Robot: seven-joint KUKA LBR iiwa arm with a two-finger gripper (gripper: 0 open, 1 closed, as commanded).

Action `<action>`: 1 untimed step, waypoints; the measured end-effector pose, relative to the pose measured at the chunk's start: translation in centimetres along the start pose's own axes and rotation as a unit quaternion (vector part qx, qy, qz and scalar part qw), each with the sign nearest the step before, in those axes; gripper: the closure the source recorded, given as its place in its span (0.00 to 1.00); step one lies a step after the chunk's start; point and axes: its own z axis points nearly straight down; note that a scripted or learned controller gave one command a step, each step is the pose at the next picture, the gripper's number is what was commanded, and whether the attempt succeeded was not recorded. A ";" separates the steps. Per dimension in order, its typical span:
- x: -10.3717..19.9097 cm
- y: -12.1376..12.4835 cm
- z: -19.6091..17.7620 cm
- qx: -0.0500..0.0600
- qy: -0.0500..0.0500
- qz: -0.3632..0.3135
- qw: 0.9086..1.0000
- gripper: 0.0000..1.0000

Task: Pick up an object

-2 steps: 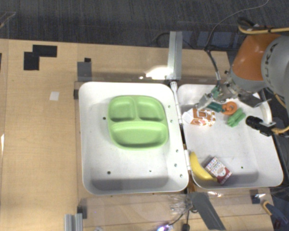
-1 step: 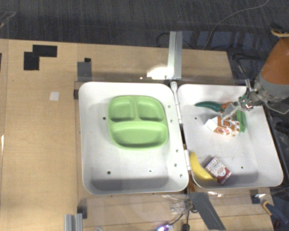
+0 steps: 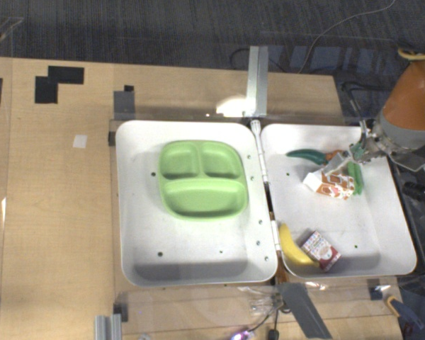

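Looking down in the camera view, the hand (image 3: 359, 151) hangs at the right bin's (image 3: 382, 250) two o'clock corner. Whether it is spread or pressed together, I cannot tell. The carton (image 3: 333, 183) lies just beside it toward eight o'clock, long axis slanting.

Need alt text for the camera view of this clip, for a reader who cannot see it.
The grey arm's claw hangs over the right white bin, above a small orange-and-white carton and a dark green pepper-like toy. A yellow banana and a small red box lie near its front edge. The left white bin holds a green divided plastic tray.
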 end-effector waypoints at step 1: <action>-0.2 -0.8 0.3 -0.006 -0.001 -0.028 1.000 0.00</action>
